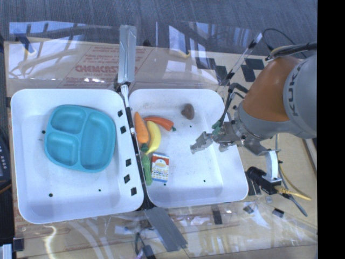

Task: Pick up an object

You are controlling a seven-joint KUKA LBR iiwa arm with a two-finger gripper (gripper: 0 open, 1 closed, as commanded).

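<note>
A blue divided plate (81, 137) sits in the left bin (27, 198). In the right bin (215, 190), carrot (141, 128), banana (154, 137) and carton (160, 168) lie left of the end effector (198, 144), fingers apparently parted, holding nothing

Faint red lettering runs across the clear panel (102, 67) at the far side of the bench, too washed out to read surely. "KU" shows on the arm (294, 93).
</note>
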